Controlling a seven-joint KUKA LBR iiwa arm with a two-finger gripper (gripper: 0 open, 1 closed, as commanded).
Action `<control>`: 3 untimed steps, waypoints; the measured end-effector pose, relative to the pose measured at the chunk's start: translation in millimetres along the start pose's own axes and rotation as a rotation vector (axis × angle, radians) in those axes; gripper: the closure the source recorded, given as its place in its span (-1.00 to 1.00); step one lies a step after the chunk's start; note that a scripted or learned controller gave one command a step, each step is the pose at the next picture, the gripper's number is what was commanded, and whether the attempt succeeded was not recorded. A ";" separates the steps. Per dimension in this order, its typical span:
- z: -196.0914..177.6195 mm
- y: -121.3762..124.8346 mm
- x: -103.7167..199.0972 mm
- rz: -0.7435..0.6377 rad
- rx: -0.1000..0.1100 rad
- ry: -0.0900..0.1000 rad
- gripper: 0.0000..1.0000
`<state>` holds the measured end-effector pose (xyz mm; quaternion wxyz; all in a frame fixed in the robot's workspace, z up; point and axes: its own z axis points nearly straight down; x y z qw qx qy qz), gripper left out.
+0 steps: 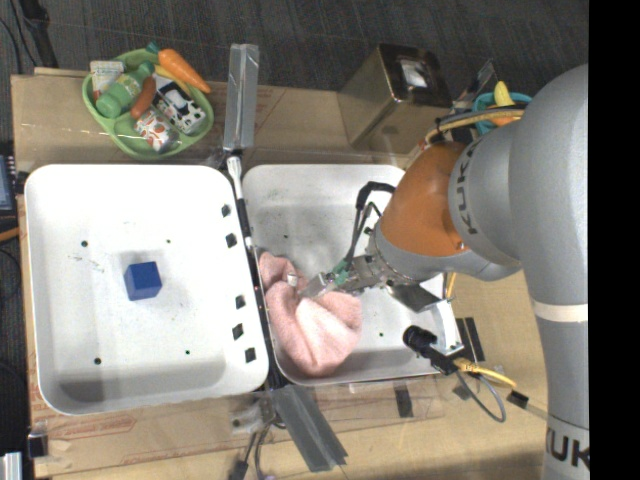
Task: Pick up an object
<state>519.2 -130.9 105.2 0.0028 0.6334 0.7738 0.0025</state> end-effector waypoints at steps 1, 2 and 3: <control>-9.4 0.8 0.1 -0.004 0.000 -0.001 1.00; -9.5 0.9 0.2 -0.005 0.000 -0.002 -1.00; 13.4 50.2 12.4 -0.135 0.008 0.002 -1.00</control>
